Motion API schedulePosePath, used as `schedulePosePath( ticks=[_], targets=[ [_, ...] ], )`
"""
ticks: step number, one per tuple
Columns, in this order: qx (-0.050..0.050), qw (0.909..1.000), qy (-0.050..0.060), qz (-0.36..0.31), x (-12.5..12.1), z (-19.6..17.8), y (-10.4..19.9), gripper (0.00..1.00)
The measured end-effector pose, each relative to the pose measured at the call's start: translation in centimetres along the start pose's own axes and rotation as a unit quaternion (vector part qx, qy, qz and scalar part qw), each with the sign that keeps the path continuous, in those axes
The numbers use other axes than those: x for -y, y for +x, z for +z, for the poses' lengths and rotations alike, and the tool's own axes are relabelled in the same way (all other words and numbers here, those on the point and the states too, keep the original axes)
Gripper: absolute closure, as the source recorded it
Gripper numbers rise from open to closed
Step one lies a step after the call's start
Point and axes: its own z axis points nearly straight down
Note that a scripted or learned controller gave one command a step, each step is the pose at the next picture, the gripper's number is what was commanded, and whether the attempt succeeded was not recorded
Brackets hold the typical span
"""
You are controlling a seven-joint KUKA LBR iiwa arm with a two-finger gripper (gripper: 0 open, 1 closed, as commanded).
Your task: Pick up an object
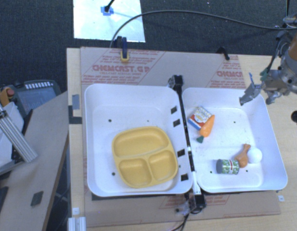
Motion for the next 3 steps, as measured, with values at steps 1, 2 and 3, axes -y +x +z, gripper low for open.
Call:
schedulePosePath(
  ticks=[1, 2, 3],
  targets=[
    [0.001, 1.0000, -0.006, -0.001, -0.2, -0.7, 0.1, 0.00],
    [0.001, 1.0000, -0.005, -0.003, -1.1, 4.4, 0.7, 0.00],
    [0.001, 1.0000, -0.004, -0.001, -1.3, 10.6, 0.7, 0.00]
  ],
)
